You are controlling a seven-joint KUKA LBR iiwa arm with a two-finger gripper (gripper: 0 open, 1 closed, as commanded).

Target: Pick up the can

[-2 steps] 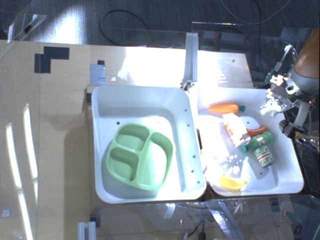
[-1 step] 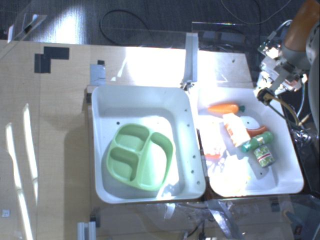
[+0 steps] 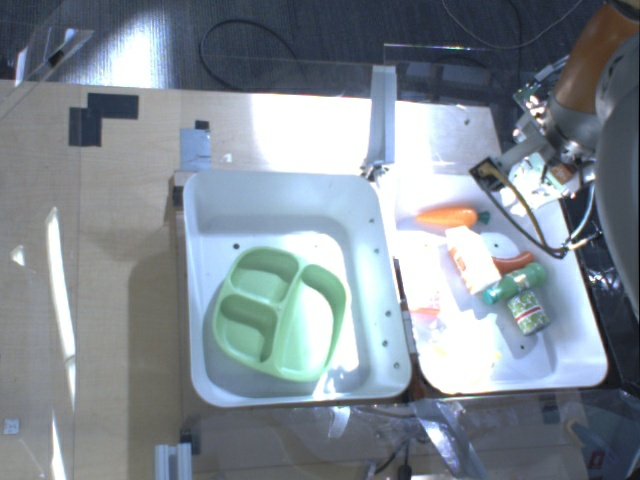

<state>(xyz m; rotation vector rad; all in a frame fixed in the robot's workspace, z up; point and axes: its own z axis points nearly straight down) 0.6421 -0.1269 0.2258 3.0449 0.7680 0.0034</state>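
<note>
Arm [image 3: 600, 58] is grey with a fat orange band up top — wrist end is a cluttered metal block with black cables looping off it.

1. Arm [image 3: 600, 58] cut off by top and right edges; orange band and grey wrist housing partly out of frame.
2. Gripper [image 3: 520, 173] fingers lost among cables and glare; open or closed impossible to judge.
3. Right bin [image 3: 590, 353] floor washed out by strong glare; flat items near its left wall unreadable.
4. Can [image 3: 528, 311] label too small to read; top end partly covered by green bottle [image 3: 512, 286].
5. Red item [image 3: 513, 261] mostly hidden behind white package [image 3: 470, 258]; identity unclear.
6. Green tray [image 3: 278, 313] right compartment bleached by glare.
7. Clutter below both bins cropped by bottom edge, blurred.
</note>
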